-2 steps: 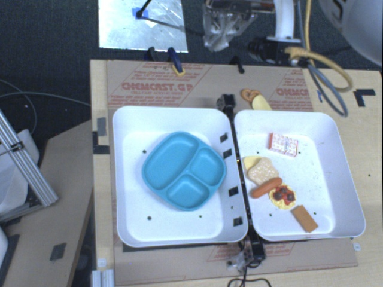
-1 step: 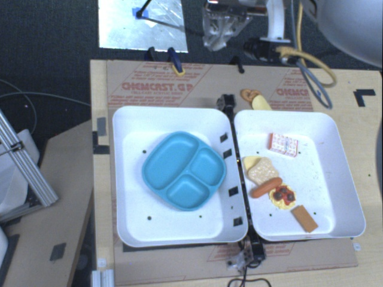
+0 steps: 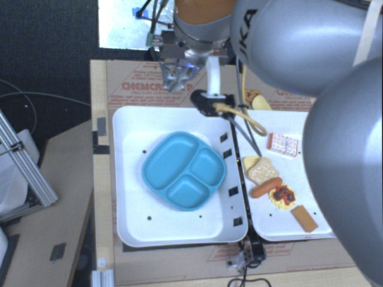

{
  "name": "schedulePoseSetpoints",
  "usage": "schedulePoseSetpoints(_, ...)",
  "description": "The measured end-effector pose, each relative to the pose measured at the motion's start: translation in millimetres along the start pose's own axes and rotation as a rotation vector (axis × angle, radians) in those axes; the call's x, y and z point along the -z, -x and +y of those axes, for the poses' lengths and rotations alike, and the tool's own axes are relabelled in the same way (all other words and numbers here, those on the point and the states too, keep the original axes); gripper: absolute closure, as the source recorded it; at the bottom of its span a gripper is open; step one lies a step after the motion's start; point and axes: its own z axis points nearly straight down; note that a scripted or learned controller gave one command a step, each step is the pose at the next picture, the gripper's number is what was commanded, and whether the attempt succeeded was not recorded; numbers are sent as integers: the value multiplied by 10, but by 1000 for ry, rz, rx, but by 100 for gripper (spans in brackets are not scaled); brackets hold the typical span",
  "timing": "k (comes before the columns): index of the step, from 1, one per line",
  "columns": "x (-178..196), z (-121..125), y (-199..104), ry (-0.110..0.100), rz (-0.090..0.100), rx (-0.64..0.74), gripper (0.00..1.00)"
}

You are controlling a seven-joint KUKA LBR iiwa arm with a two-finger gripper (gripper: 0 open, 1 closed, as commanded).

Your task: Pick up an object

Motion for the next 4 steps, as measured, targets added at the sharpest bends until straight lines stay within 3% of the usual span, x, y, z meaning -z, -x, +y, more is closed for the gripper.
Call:
schedulePoseSetpoints(1, 93, 21, 26, 14, 3, -4, 0)
schedulePoseSetpoints(2, 210, 24, 22, 17, 4, -2, 100)
schedulePoseSetpoints(3, -1971, 175, -128, -1, -2, -4, 100)
schedulePoseSetpoints(4, -971, -536, 246, 18, 4, -7, 100)
